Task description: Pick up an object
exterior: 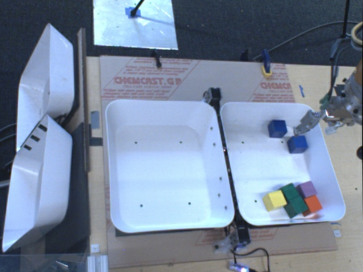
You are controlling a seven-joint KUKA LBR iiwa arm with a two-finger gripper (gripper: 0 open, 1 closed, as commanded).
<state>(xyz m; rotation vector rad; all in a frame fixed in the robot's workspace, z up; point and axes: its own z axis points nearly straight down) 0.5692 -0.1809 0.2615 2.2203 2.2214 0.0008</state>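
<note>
At the near corner of the right bin (334, 169) sits a tight cluster of small cubes, matte and wooden-looking: a yellow block (276, 199), 2 green blocks (294, 200) pressed together, a purple block (308, 188) and an orange block (312, 204), all touching or just beside one another. Farther back in the same bin lie 2 blue cubes, one blue block (277, 128) toward the middle and a second blue block (298, 144) just beside the gripper (304, 124), which reaches in over the bin's right rim from the grey arm. The gripper's metal tip slants down between the 2 blue cubes, close to the second one, but the view is too small to tell whether its fingers stand apart or together, and no cube shows between them. The left bin (113, 169) is a shallow, glossy white plastic tray with rounded corners and small dark dots across its floor. Both bins rest on a pale sheet (170, 78) printed with red lettering that reads "CHEMCAST GP", repeated at its far edge. Beyond it lies a square metal plate (153, 27), dull and scuffed, on dark carpet-like flooring.
</note>
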